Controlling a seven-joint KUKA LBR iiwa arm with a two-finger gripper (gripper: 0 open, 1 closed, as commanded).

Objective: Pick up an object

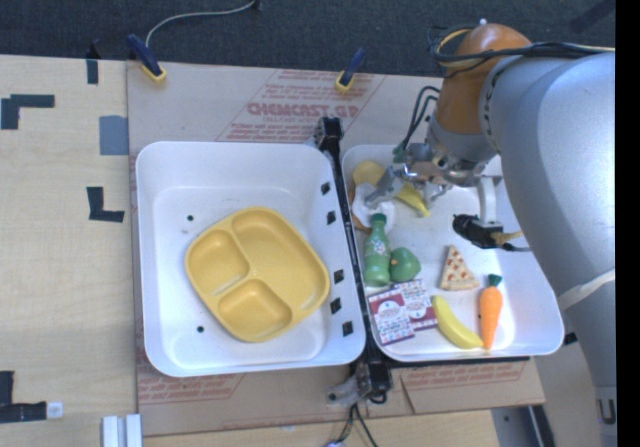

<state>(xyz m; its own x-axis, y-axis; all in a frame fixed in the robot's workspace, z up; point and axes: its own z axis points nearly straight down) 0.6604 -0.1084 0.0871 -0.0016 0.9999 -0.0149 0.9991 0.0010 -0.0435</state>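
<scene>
Arm reaches from frame right, wrist bent down into upper part of right bin (520, 340) — end effector (392, 187) low beside yellow banana piece (412, 198); grip state cannot tell.

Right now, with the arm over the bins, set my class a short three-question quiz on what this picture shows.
1. True or false: the yellow divided tray lies in the same bin as the carrot.
2. Which item lies nearest the gripper? A. the red and white packet B. the pizza slice C. the green bottle
3. Fill in: the banana at the right bin's front edge lies between the packet and the ____.

Key: 1 false, the tray is in the left bin; 2 C; 3 carrot.
</scene>
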